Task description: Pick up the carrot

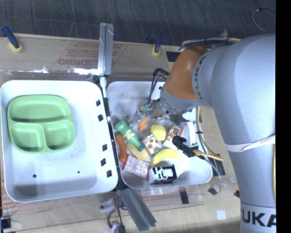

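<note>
The carrot is lying in the right bin, tight against its left wall. It is a long orange thing, and its long side is running up and down the picture, along that wall. A green bottle is lying just beside it, on its right, and a small printed box is sitting near its lower end.

The gripper is hanging over the upper middle of the same bin, under the arm's orange band. From there the carrot is lying down and to the left in the picture, with the green bottle partly in between. A small orange bit is sitting just under the gripper, but it is not the carrot.

The gripper is too dark and too hidden by the wrist, so nobody can tell if it is wide or narrow. Nothing is showing inside it.

To reach the carrot, the gripper would probably need to go toward the left wall and close across the carrot's thin side. The wall is very near, so one side may bump it.
</note>
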{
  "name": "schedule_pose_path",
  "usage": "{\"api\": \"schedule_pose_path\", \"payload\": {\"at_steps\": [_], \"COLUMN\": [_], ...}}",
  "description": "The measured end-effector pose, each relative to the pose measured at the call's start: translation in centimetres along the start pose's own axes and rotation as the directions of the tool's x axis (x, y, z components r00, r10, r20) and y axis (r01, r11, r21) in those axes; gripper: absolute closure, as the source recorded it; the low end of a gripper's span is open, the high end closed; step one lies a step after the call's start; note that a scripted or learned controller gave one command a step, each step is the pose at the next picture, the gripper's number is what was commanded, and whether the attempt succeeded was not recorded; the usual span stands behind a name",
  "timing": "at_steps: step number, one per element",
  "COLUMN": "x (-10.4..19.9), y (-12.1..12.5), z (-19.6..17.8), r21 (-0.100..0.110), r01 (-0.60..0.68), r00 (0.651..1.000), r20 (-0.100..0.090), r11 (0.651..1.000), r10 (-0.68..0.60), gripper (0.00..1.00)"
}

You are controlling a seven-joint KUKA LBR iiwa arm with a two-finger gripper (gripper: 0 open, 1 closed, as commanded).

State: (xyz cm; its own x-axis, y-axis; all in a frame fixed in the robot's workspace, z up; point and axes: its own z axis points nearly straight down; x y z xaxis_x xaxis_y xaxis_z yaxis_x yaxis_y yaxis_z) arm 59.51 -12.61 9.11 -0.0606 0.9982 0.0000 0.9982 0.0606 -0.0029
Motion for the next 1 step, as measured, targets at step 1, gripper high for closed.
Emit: {"api": "schedule_pose_path", "payload": {"at_steps": [1], "x": [-0.02], "y": [-0.06], "z": [-0.95], "r21": [0.004], "r01": [0.002], "r00": [1.000], "r20": [0.000], "r11": [1.000], "r10": [-0.002], "gripper": [1.00]}}
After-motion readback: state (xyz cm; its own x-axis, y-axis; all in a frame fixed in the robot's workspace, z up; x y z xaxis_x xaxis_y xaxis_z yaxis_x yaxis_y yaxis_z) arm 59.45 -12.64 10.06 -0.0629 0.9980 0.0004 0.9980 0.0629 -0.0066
